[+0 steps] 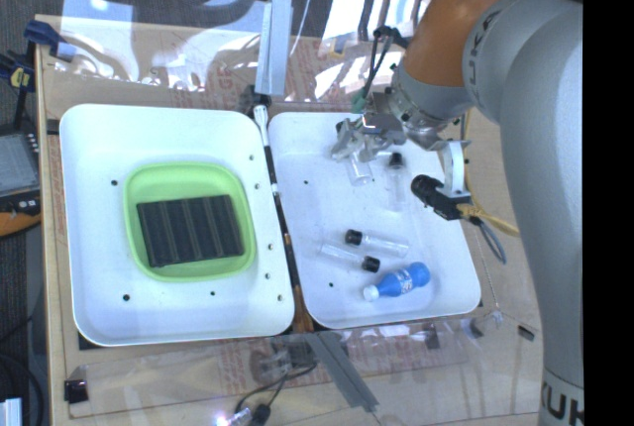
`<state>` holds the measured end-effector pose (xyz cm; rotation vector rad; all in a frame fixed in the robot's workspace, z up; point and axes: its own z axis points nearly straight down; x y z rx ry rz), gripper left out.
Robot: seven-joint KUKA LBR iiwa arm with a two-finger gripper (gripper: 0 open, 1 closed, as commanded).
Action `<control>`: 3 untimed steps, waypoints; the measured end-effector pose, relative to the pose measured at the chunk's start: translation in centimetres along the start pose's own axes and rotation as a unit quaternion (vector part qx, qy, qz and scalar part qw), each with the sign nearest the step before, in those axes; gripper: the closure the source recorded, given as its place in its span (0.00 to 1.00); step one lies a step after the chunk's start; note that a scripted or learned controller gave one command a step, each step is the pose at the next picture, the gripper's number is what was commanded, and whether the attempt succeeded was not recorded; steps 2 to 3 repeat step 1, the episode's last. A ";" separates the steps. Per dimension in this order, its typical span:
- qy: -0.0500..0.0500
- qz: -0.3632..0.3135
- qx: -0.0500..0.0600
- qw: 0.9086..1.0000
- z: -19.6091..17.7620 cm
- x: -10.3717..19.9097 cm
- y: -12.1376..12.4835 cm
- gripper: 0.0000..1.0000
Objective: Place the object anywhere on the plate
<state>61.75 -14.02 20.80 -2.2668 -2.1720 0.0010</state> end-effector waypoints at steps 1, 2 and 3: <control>0.000 0.000 0.000 1.000 0.0 0.0 0.0 0.00; 0.000 0.000 0.000 1.000 0.0 0.0 0.0 0.00; 0.000 0.000 0.000 1.000 0.0 0.0 0.0 0.00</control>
